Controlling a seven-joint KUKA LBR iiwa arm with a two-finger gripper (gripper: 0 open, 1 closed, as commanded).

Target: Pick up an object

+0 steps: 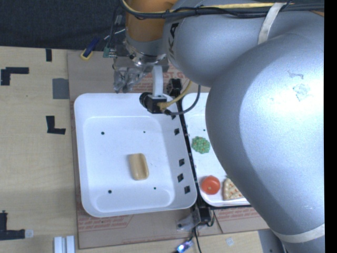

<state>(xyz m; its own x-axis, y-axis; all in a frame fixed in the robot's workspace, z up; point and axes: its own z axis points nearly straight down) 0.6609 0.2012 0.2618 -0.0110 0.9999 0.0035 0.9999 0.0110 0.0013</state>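
Reaching in from the right of the frame, the grey arm (263,115) fills most of that side, its orange band (150,9) at the top centre. Below the band hangs the tool (126,80), at the upper middle of the frame, just past the far rim of the left bin (89,194); its tip is a blurred tangle of metal and wires, so I cannot tell how it stands, and nothing can be made out in it.

The left bin sits in the centre of the frame on a brown sheet on the table (31,167). A tan bun (138,166) lies alone on its floor, a little below the middle, well apart from the tool.

The right bin (192,120) is largely hidden under the arm. In its visible strip lie a green piece like broccoli (200,144), a red tomato (210,185) lower down, and a tan wedge (230,190) just beside the tomato, partly covered by the arm.

Black marks (52,125) dot the table at the left of the frame.
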